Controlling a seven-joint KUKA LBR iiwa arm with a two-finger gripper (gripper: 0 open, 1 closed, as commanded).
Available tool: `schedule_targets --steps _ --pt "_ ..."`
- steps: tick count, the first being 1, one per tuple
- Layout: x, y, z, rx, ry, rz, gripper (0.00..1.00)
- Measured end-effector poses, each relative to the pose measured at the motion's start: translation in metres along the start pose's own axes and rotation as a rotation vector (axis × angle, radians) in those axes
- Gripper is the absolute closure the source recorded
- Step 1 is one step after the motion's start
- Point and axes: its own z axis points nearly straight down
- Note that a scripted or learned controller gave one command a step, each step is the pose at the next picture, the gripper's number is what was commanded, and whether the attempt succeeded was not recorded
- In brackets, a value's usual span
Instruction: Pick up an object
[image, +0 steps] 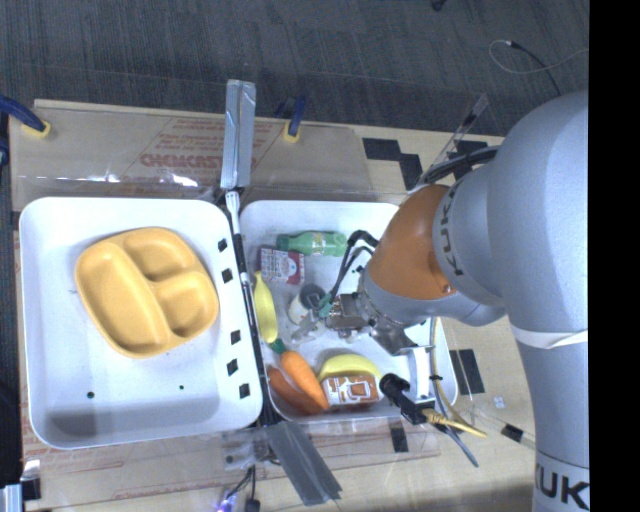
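Jaws (322, 312) are low in the right bin (400, 212), whether open or closed I cannot tell; I would centre them over one item, away from the banana (264, 310)

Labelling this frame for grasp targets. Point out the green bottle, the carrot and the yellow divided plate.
green bottle (312, 242): camera view, middle of its body.
carrot (300, 377): camera view, middle of its orange length.
yellow divided plate (146, 290): camera view, the central ridge between compartments.

A divided plate (146, 290) lies in the left bin (50, 400). The right bin (385, 212) holds a bottle (312, 243) at the back, a carrot (302, 379) in front, a banana (264, 310) along its left wall
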Motion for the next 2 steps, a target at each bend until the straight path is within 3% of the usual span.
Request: schedule_targets --steps 1,2 --pt "0.005 0.072 0.006 -0.006 -0.001 -0.092 0.00" --pt "-0.007 0.116 0.005 -0.007 -0.001 -0.122 0.00"
